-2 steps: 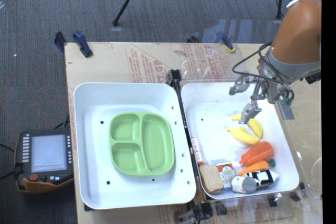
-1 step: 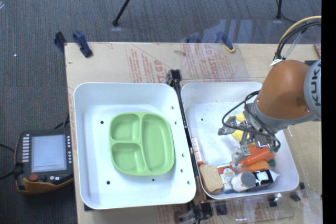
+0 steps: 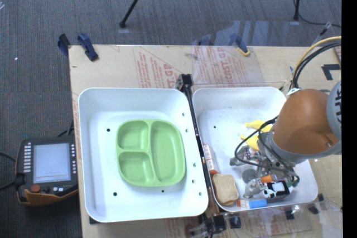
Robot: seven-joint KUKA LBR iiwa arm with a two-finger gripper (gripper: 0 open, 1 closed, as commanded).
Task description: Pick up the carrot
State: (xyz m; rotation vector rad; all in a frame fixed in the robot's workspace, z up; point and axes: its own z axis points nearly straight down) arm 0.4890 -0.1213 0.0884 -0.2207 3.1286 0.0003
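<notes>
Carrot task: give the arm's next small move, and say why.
Probably lower the claw slightly and close. It hangs low in the right bin, near its front, with something orange right under it, likely the carrot. The bread slice lies apart to its left.

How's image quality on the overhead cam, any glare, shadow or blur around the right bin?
Camera view: lighting even and soft; the white bins come close to blown out; faint reflective sheen on the clear sheet behind the bench; the arm casts a soft shadow and hides much of the right bin; small items under it are low-resolution and hard to identify.
</notes>
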